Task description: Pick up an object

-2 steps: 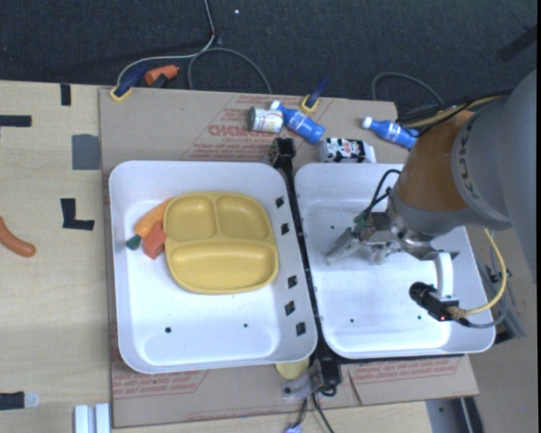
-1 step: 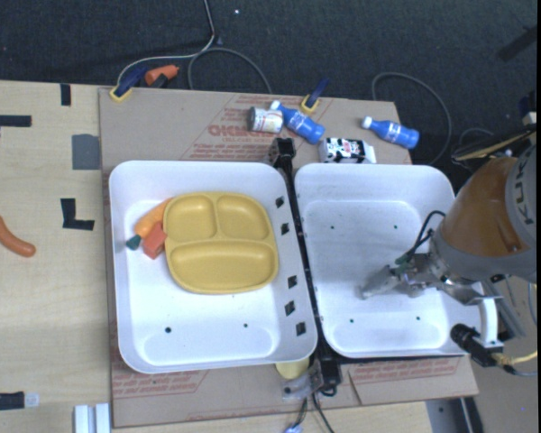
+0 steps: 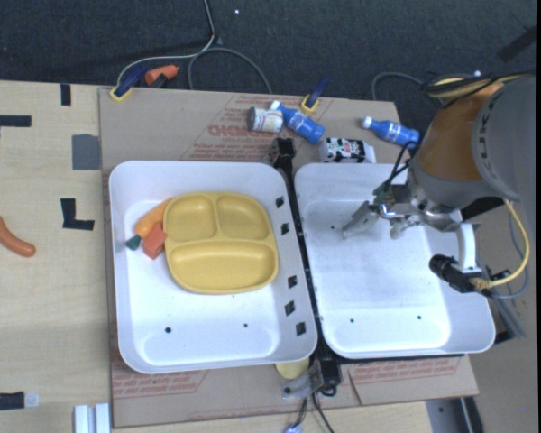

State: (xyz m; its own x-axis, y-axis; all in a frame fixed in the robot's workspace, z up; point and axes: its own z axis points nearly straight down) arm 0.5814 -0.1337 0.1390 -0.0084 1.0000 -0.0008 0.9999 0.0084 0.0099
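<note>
A yellow divided plate (image 3: 221,242) lies in the left bin (image 3: 198,336). Small orange, red and green toy pieces (image 3: 149,233) are tucked against the plate's left edge. My gripper (image 3: 373,225) hangs over the upper part of the right bin (image 3: 388,323), well to the right of the plate. Its fingers (image 3: 350,227) are spread open with nothing between them, above bare white bin floor.
An orange sausage-shaped toy (image 3: 12,235) lies on the bench at far left. Blue and white bottles (image 3: 288,120) and a second bottle (image 3: 390,131) lie behind the bins, beside a small black-and-white box (image 3: 347,150). Clamps and cables run along the back edge.
</note>
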